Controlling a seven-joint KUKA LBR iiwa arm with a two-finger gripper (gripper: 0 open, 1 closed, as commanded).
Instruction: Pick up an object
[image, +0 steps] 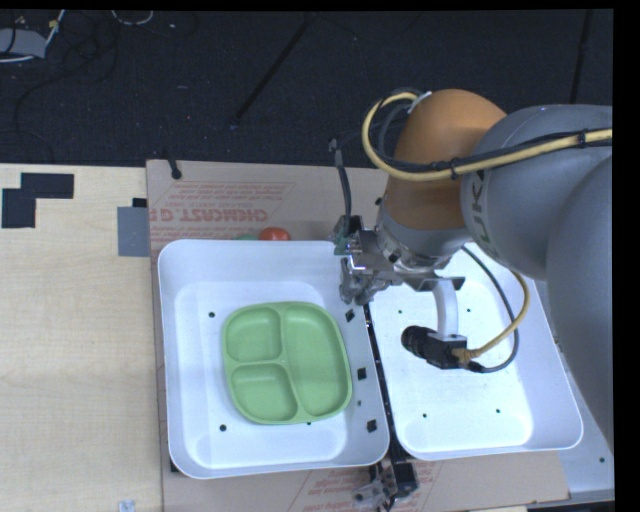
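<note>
A light green plate (286, 361) with three compartments lies flat in the left bin (190, 440), filling much of its floor and sitting toward the side nearest the right bin (520, 420); its right edge comes close to the bin's inner wall. The arm (500, 190), grey with an orange band, reaches in from the right and hangs over the strip where the two bins meet, at their far end. The tool (352, 270) sits at the arm's lower end, above the far right corner of the left bin and just beyond the plate's upper right corner, apart from the plate. Whether the tool is apart or together cannot be told, since its tip is small and dark against the bin edge. A yellow cable (500, 335) loops from the arm down over the right bin, ending at a black connector (432, 347) that hangs above that bin's floor. A small red and orange thing (274, 235) lies just behind the far wall of the left bin, on the brown cardboard (250, 200) that covers the worktop (70, 340).
</note>
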